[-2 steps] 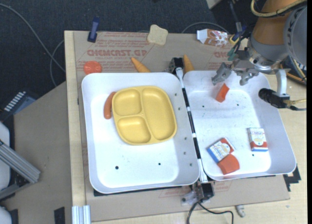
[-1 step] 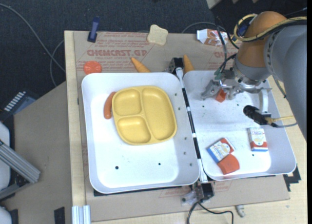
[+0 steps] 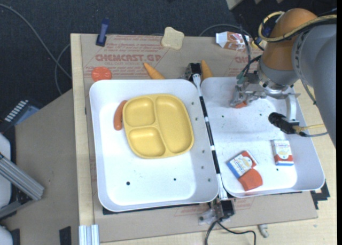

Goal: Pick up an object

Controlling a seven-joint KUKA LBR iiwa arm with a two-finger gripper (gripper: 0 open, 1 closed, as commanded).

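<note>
My gripper is down at the far end of the right bin, near its left wall. A small red-orange object lies right under its tip, mostly hidden by it; I cannot see whether the two are touching. Nearer the front of that bin lie a blue and red packet, a red piece against it, and a small white and red carton. In the left bin sit a yellow divided plate and a sausage beside the plate's left edge.
On the bench behind the bins lie a bread slice, a carrot, an orange disc, a blue item and a small carton. The arm's orange band hangs over the right bin's far right corner.
</note>
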